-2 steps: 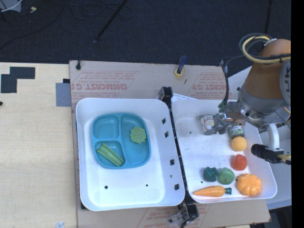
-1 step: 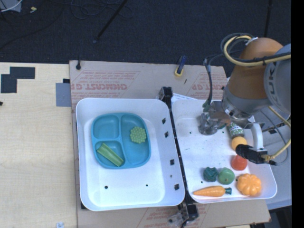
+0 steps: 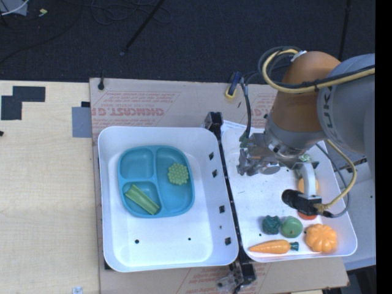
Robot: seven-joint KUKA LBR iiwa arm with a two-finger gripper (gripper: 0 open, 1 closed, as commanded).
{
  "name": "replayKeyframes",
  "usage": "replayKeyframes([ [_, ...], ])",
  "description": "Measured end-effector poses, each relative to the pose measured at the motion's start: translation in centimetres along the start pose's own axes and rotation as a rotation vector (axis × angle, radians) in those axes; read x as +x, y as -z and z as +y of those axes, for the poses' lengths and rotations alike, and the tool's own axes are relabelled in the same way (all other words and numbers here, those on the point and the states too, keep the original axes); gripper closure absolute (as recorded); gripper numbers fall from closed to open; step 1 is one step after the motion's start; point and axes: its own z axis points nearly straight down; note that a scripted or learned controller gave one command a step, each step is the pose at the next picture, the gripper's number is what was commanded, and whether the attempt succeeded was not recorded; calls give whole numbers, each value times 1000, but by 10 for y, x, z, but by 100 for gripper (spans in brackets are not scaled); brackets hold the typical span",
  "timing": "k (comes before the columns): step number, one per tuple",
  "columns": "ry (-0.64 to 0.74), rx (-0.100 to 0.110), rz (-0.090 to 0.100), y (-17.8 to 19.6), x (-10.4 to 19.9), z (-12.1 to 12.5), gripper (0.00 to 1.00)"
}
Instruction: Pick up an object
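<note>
Two shallow white bins sit side by side on the worktop (image 3: 49, 213). Left bin (image 3: 107, 195): it holds one blue divided plate (image 3: 136, 163), lying toward the bin's far left corner. A round green knobbly cluster (image 3: 178, 174) lies in the plate's far right compartment. A long green pod-like piece (image 3: 141, 199) lies slantwise in its near left compartment. Right bin (image 3: 245, 213): the loose items are gathered along the near edge. An orange carrot (image 3: 269, 247) lies lengthwise against the near wall, toward the near left corner. Just behind it stand a dark green lumpy piece (image 3: 271, 224) and a round light green fruit (image 3: 292, 227), touching each other. An orange pumpkin (image 3: 321, 237) sits in the near right corner, just beside the green fruit. A red-orange piece (image 3: 307, 214) lies behind the fruit and the pumpkin, partly hidden; its kind cannot be told. The grey arm (image 3: 303, 103), with its orange band, reaches in from the right over the right bin's far half. The pincer (image 3: 248, 164) points down over the bin floor near the left wall, well apart from the items at the near edge. Whether the pincer is apart or together cannot be told from this angle, and contact with the bin floor cannot be told either.
</note>
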Motion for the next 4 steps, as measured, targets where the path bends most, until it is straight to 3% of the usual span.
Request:
replayKeyframes([
  [2,0,1,0,-3,96,-25,100],
  [3,-1,-2,-2,6,124,-34,100],
  [4,-2,-2,-2,24,129,-29,100],
])
